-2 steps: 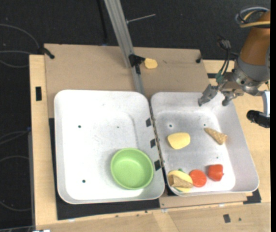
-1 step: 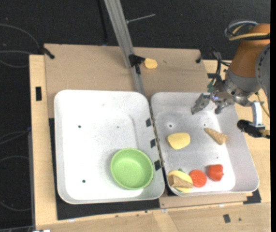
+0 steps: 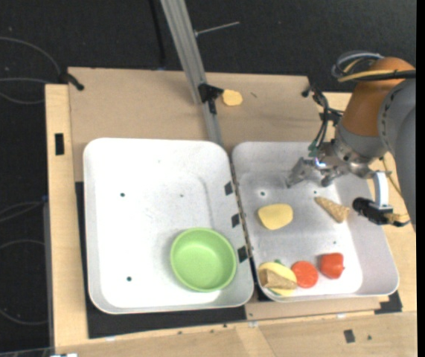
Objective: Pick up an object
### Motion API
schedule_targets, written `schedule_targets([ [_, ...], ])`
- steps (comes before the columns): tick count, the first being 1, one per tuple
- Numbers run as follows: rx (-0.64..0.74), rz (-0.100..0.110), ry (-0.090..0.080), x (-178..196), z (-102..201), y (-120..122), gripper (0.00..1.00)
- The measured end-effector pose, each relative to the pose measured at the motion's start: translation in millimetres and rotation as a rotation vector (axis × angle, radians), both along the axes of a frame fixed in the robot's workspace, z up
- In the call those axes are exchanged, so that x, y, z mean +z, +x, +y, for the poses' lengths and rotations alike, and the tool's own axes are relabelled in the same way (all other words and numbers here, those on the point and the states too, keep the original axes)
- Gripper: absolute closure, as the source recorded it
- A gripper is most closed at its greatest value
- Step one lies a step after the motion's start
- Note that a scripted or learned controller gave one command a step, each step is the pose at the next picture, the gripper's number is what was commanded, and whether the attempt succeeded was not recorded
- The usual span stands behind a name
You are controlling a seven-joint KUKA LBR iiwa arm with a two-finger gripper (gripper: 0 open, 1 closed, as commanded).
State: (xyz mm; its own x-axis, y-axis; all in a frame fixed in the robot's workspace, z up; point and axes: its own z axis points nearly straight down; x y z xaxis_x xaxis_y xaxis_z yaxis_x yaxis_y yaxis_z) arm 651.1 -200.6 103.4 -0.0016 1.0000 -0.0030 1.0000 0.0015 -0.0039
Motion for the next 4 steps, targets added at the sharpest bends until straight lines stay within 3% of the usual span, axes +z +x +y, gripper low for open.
schedule_targets([
  [1,0.001,-0.007,-0.003,15,-1,2,1.00],
  [3,0.003,-0.013,0.001,130,3,4,1.00],
  [4,0.005,-0.009,0.002,159,2,5,1.00],
])
